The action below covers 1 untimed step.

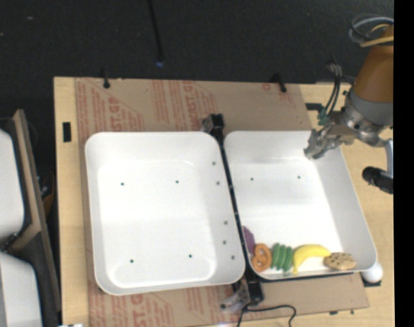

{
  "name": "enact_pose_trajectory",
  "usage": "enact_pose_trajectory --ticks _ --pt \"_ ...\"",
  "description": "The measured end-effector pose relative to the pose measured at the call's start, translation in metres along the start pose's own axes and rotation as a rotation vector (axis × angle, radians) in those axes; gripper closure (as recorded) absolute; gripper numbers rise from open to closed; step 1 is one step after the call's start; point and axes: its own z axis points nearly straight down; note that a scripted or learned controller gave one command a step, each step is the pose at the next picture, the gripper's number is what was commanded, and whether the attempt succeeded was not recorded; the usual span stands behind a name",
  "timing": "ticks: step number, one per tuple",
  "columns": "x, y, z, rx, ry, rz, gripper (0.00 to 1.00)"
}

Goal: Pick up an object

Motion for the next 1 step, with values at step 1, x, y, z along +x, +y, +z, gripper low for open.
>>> enact_pose_trajectory --ticks 1 --pt "-0.0009 0.0004 -0.0184 0.004 0.001 0.0 1.0"
